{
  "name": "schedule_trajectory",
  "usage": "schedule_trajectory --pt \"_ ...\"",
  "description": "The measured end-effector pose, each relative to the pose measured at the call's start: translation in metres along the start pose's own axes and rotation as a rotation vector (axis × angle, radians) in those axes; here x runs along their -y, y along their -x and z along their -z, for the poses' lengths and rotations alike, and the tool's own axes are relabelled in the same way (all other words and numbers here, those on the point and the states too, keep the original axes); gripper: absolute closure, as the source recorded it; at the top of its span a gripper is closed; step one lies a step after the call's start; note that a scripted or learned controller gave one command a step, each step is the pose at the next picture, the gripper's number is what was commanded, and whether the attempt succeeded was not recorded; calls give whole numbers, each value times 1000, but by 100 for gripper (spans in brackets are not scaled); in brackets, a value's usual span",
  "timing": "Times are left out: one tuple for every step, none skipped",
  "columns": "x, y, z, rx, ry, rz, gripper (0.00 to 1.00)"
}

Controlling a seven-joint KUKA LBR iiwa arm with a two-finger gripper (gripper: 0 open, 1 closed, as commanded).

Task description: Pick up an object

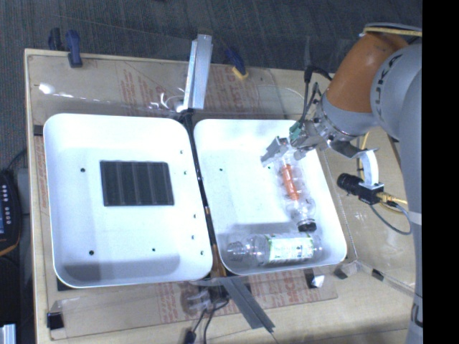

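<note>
The arm (401,84) is built of smooth, rounded grey shells, with a broad orange band (358,67) wrapped above the wrist — glossy, catching a pale highlight along its top edge. Thin dark cables (312,95) run down beside the wrist. The gripper (287,147) is a small cluster of silvery-grey metal parts — angular, far slimmer than the bulky links above it.

Gripper (281,149) over right bin (237,192) upper right, 2 clear bottles (276,249) below, dark grate (136,183) in left bin (72,249).
</note>
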State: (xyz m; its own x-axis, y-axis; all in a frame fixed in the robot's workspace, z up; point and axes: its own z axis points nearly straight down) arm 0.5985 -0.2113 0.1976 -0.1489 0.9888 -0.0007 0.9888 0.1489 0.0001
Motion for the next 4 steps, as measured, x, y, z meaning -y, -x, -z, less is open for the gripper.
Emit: schedule_trajectory --pt "-12 1 6 1 2 56 0" --pt "-25 -5 -56 -2 -3 195 0" --pt "6 -3 -1 0 0 208 0" --pt "5 -3 9 1 0 211 100"
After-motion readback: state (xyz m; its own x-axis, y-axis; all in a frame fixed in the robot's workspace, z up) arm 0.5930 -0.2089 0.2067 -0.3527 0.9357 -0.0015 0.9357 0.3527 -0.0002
